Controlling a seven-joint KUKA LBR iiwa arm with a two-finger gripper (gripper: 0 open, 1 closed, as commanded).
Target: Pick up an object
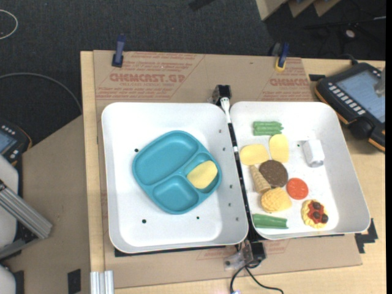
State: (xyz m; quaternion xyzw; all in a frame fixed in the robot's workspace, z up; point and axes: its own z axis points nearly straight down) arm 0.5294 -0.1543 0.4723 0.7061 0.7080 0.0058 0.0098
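1. The surface point(153, 78) was a flat brown board printed with red lettering, clipped at its far edge.
2. Two shallow white bins with rounded corners sat side by side, the left bin point(122, 213) touching the right bin point(343, 182) along a middle seam.
3. A smooth blue divided tray point(162, 158) lay tilted in the left bin, a pale yellow rounded piece point(202, 174) in its right compartment.
4. The right bin held small toy foods clustered close: a green pod point(267, 127) farthest, two yellow pieces point(253, 154), a dark brown round point(274, 173), a ridged corn point(275, 198), a red disc point(297, 188), a topped yellow round point(315, 213), a green stick point(270, 221) nearest.
5. A small grey cylinder point(313, 152) lay apart to the right.
6. The claw's state could not be told.
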